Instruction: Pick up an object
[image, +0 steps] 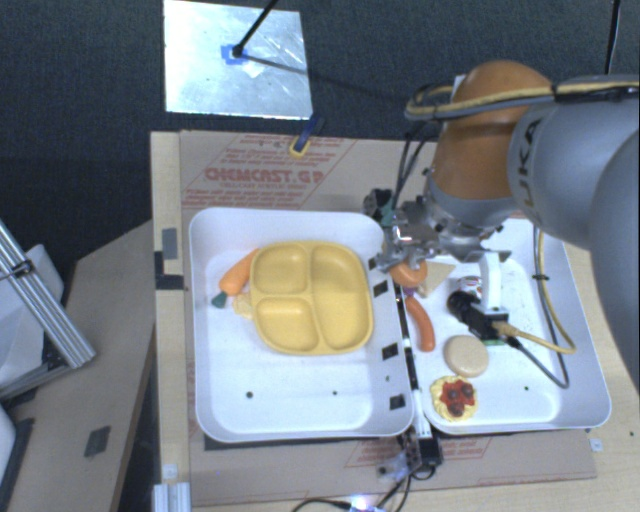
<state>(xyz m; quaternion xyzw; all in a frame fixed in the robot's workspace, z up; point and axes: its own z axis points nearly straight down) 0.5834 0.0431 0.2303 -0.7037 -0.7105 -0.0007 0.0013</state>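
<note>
Camera view: the arm reaches over the right bin (590, 400), wrist low at the bin's upper left corner beside the divider. The gripper (408, 268) sits just above an orange toy piece (407, 274); whether it grips the piece cannot be determined. A toy hot dog (420, 322) lies just below, probably the easiest alternative target. A yellow divided plate (305, 297) occupies the left bin.
</note>
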